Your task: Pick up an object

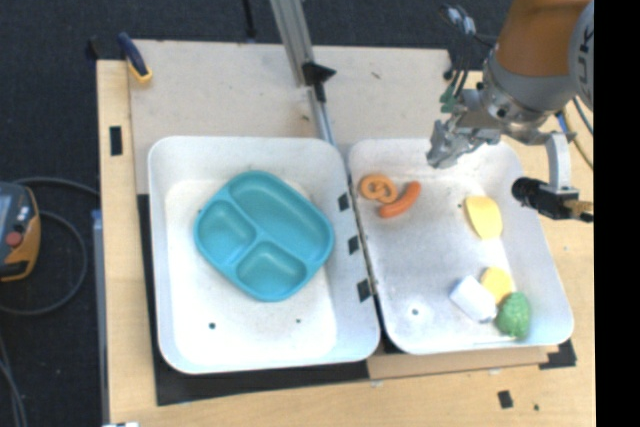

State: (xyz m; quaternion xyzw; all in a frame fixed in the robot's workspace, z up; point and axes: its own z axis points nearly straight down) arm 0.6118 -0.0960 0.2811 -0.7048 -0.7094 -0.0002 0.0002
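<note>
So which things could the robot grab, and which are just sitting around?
For the job:
gripper
orange sausage
pretzel-like ring
yellow piece
small yellow block
white block
green bumpy toy
right bin

Just lying about:
blue divided plate
left bin
metal post

Right bin's got an orange sausage (pixel 401 201) touching a small pretzel-looking ring (pixel 375 187) near its left wall, a yellow piece (pixel 484 216) mid-right, plus a white block (pixel 470 297), yellow chunk (pixel 497 283) and green lump (pixel 514 315) (all bunched together) in the near-right corner.
</note>
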